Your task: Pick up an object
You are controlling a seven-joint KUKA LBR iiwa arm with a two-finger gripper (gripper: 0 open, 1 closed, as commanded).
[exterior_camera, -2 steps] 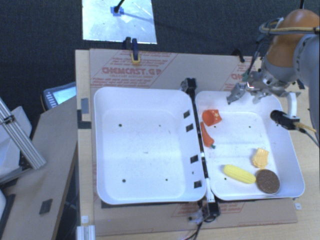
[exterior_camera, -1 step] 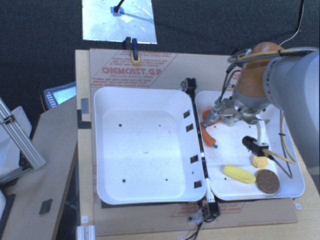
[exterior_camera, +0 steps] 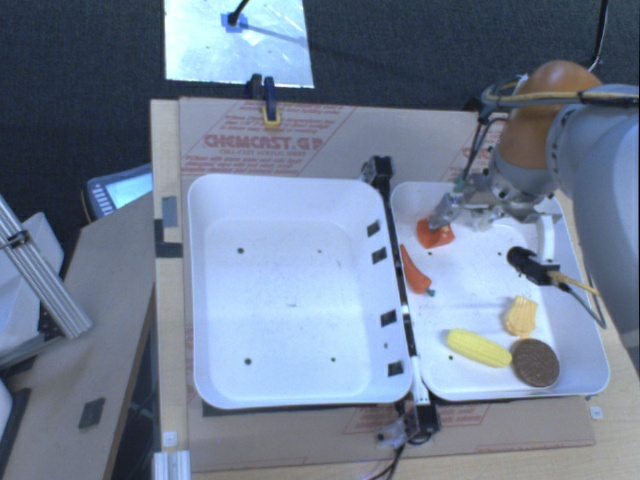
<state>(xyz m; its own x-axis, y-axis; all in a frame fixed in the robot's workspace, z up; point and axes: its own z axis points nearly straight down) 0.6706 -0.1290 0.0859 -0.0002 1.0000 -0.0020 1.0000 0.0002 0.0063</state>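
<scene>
Camera view: gripper [exterior_camera: 443,216] is low in the right bin [exterior_camera: 590,353], right at the orange-red piece [exterior_camera: 436,235]. Can't tell how the claw stands. Centre on the piece, keep off the orange carrot [exterior_camera: 415,269] near the divider.

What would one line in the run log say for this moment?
arm: over right bin | fingers: down at orange piece | grip: unclear | also there: carrot, corn, brown disc

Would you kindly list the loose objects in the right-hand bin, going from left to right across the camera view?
Carrot → orange piece at the gripper → corn cob → yellow chunk → brown disc.
</scene>
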